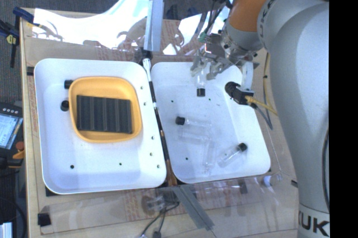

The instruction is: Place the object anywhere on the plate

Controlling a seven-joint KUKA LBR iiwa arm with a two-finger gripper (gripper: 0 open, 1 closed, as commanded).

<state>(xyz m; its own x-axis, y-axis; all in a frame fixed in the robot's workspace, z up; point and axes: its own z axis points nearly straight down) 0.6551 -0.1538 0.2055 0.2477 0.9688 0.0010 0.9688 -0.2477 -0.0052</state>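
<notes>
Bench: two shallow white bins sit side by side, seen from above at a slant.
Left bin (50,136): holds a yellow plate (84,89) with a dark ribbed panel at its middle.
Right bin (173,80): holds several clear vials with black caps; one (190,121) lies near the middle, another (232,154) lies toward the near right corner.
Arm: grey with an orange band, reaching in from the right over the far side of the right bin.
Gripper (208,70): pointing down above the far part of the right bin, well apart from the plate.
Small vial (199,89): hangs upright just below the fingertips; it looks pinched between the fingers, with the jaws drawn narrow around it.
Step in hand: judged to be the lift after the pick.
Next move: calls for carrying the vial left across the wall between the bins, stopping over the plate, then lowering and opening the fingers.
</notes>
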